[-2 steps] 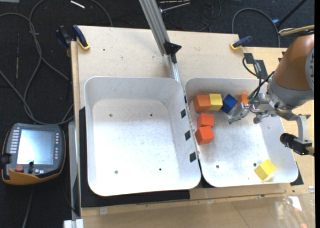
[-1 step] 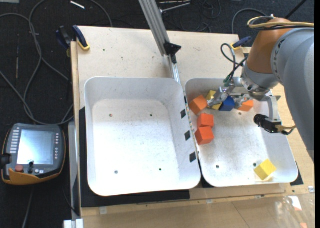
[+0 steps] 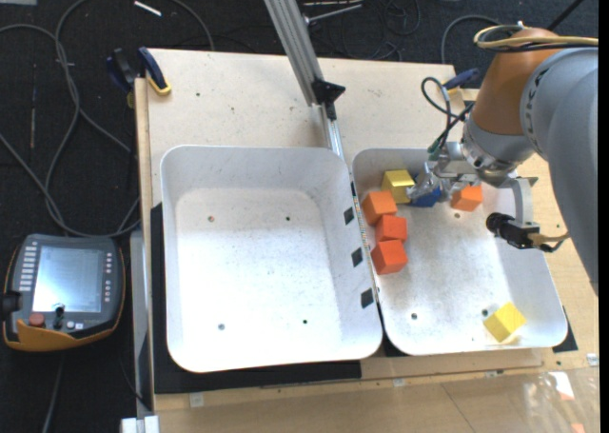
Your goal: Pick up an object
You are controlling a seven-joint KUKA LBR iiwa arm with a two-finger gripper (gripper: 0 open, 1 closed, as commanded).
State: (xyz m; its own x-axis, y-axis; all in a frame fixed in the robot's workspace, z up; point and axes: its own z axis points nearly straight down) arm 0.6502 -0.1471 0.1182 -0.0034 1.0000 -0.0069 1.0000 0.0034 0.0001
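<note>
Inside right white bin (image 3: 533,322), far end: cluster of small blocks. Yellow cube (image 3: 398,181) sits at the back, blue block (image 3: 425,197) just right of it, small orange cube (image 3: 466,198) further right near the bin's back rim. Three larger orange cubes run in a row along the left wall: first orange cube (image 3: 379,204) touching the yellow one's front corner, second orange cube (image 3: 393,227) below it, third orange cube (image 3: 389,256) below that. All three hug the divider side, little room between them and the wall. Lone yellow block (image 3: 503,322) sits in the near right corner, well apart from everything, close to the rim on two sides.

Hand (image 3: 440,184) is down over the blue block, between yellow cube and small orange cube. Cannot tell whether it's open or closed, or whether it has anything; wrist hides it. Grey arm with orange band (image 3: 514,88) comes in from the right over the bin's back rim. Black cable fitting (image 3: 509,229) hangs over the bin's right part.

Middle of right bin floor is bare, open room there. Left white bin (image 3: 181,260) holds no blocks. Both bins sit side by side on the pale wood surface (image 3: 228,98). Aluminium strut (image 3: 290,27) crosses the surface toward the gap between bins. Teach pendant (image 3: 62,286) on the floor at left.
</note>
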